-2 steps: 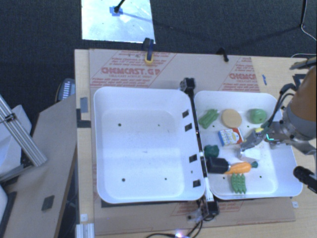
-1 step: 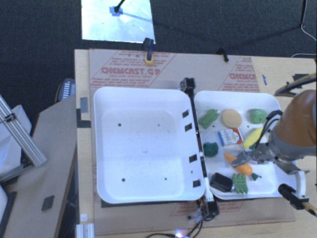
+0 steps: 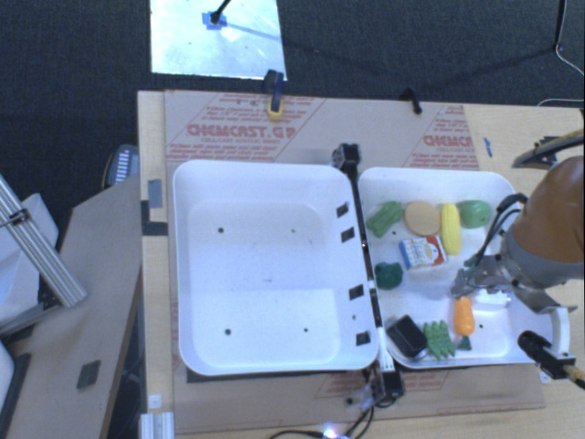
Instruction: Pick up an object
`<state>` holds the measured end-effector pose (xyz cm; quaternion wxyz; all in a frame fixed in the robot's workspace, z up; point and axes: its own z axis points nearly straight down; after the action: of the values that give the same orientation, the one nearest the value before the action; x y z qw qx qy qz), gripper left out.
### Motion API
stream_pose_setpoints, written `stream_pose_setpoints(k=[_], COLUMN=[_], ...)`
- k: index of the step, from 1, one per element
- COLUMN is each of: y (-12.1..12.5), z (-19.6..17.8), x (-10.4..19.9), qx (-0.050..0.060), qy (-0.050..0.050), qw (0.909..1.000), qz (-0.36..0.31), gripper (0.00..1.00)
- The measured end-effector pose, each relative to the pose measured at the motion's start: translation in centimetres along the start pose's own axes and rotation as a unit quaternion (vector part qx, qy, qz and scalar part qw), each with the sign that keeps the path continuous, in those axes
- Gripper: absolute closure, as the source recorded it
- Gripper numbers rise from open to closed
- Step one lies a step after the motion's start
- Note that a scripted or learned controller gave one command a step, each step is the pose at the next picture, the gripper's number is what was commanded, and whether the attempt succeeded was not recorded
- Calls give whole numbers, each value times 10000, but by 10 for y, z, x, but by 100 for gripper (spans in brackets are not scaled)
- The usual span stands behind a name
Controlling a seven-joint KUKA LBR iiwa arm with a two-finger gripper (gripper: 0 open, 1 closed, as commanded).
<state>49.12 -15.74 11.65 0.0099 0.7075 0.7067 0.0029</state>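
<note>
The right bin point(image 3: 498, 186) holds several small items. Along its far side lie a light green piece point(image 3: 386, 218), a tan disc point(image 3: 422, 217), a yellow oblong piece point(image 3: 451, 229) and a green round piece point(image 3: 474, 212). A small white and blue carton point(image 3: 422, 251) and a dark green piece point(image 3: 388, 274) sit mid-bin. An orange carrot-like piece point(image 3: 464, 316), a black block point(image 3: 408, 336) and a green ridged piece point(image 3: 441, 339) lie by the near wall. My gripper point(image 3: 469, 283) hangs low over the bin, just beyond the orange piece and right of the carton.
The left bin point(image 3: 183, 245) stands beside the right one, with a black divider strip point(image 3: 358, 245) between them. The arm's orange band point(image 3: 558, 213) covers the right bin's right side. Cables trail at the bench's near edge point(image 3: 375, 396).
</note>
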Motion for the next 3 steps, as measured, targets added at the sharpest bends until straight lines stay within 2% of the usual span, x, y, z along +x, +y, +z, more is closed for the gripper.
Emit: stream_pose_setpoints(k=[1,2,3], y=[45,75,31], z=[-21,-71,-68], x=[42,129,119], qx=[64,51,103], qy=[49,66,52], qw=[10000,9999,9999], qz=[-54,-75,-8], gripper=[100,100,100])
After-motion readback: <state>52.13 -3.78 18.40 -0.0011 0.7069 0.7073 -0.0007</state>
